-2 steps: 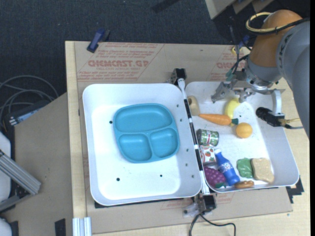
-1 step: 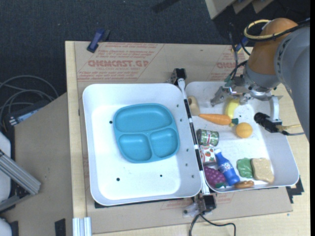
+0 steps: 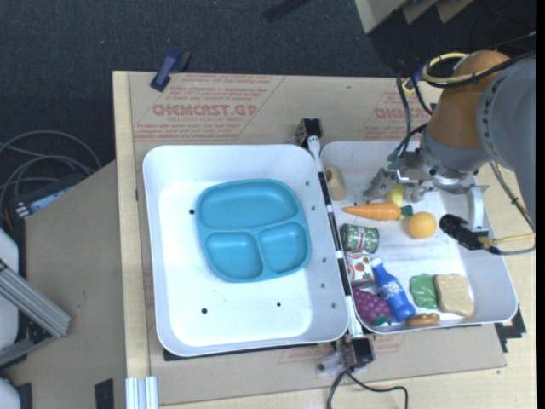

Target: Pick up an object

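At the right bin's (image 3: pixel 502 301) near end lie a blue bottle (image 3: pixel 392 291), a green piece (image 3: pixel 423 289) and a tan block (image 3: pixel 454 291). Beyond them sit a labelled can (image 3: pixel 360 239), its writing too small to read, an orange ball (image 3: pixel 421 225) and a carrot (image 3: pixel 375 213). The claw (image 3: pixel 397 186) hangs just above the carrot; whether it is wide or narrow cannot be told. The left bin (image 3: pixel 170 296) holds a blue divided tray (image 3: pixel 253 228). Farthest, the surface (image 3: pixel 255 100) reads "CHEMCAST".

A blue clip (image 3: pixel 170 70) lies on the bench's (image 3: pixel 247 109) far-left edge.
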Controlling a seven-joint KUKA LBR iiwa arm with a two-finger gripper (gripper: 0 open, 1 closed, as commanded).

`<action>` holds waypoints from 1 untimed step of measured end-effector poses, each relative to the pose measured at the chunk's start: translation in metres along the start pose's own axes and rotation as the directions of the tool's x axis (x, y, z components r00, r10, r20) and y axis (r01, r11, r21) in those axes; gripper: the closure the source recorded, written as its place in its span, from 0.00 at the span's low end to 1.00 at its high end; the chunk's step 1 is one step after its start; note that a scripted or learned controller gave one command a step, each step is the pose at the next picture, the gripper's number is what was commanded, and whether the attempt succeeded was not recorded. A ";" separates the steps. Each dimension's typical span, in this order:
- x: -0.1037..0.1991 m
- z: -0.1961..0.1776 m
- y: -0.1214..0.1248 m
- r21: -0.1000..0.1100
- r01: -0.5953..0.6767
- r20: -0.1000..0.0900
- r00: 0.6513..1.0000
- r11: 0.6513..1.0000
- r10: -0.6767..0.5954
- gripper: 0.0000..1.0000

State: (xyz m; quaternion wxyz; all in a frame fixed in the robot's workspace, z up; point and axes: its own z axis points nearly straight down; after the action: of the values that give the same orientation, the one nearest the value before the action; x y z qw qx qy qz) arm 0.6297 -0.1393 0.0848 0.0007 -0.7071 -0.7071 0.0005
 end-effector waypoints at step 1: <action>0.000 -0.011 0.001 -0.002 0.000 0.000 1.000 1.000 0.000 1.00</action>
State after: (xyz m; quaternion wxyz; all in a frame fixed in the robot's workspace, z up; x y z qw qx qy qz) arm 0.6305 -0.1390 0.0953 -0.0002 -0.7071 -0.7071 -0.0003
